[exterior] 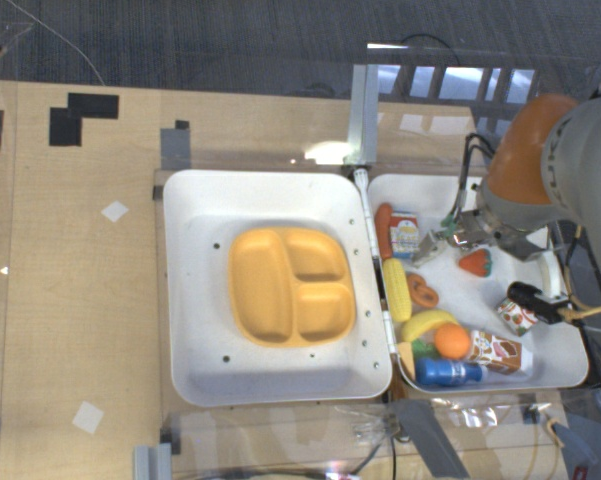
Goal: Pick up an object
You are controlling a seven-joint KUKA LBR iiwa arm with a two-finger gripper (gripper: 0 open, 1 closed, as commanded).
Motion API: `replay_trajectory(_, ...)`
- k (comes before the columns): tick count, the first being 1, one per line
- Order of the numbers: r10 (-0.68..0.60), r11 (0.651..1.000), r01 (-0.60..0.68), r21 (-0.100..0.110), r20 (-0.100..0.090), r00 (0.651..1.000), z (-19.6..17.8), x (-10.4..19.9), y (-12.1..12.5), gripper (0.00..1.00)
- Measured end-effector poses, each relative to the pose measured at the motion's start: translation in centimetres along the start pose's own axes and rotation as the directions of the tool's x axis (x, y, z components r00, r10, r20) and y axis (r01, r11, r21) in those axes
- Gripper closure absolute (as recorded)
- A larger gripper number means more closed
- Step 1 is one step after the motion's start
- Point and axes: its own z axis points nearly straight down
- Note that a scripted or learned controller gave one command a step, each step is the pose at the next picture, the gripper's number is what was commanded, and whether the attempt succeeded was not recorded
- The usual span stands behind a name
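Note:
The right bin [570,363] holds several things. A red sausage [383,228] and a small carton [405,236] lie along its left wall, with a yellow corn cob [395,290] and an orange pretzel-like piece [424,292] below them. Toward the front are a banana [429,322], an orange [452,341], a blue bottle [447,372] and a printed box [501,352]. A strawberry [474,262] and a small can [516,316] lie further right. My gripper [440,244] hangs over the bin between the small carton and the strawberry, with nothing seen in it.
The left bin [195,268] holds a yellow divided plate [290,286]. A metal post [364,113] stands behind the wall between the two bins. The arm's grey body and orange band [525,158] cover the right bin's back right corner.

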Motion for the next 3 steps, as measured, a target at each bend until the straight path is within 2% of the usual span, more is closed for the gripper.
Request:
replay_trajectory(1, 0.282, 0.959, -0.282, 0.02, -0.003, 0.959, 0.5, -2.1, 5.8, 0.0)
replay_trajectory(2, 0.474, 0.88, -0.474, -0.002, -0.001, 0.88, 0.4, 0.3, 3.1, 0.0)
replay_trajectory(3, 0.467, 0.884, -0.467, -0.012, 0.002, 0.884, -1.1, 0.2, 3.4, 1.0)
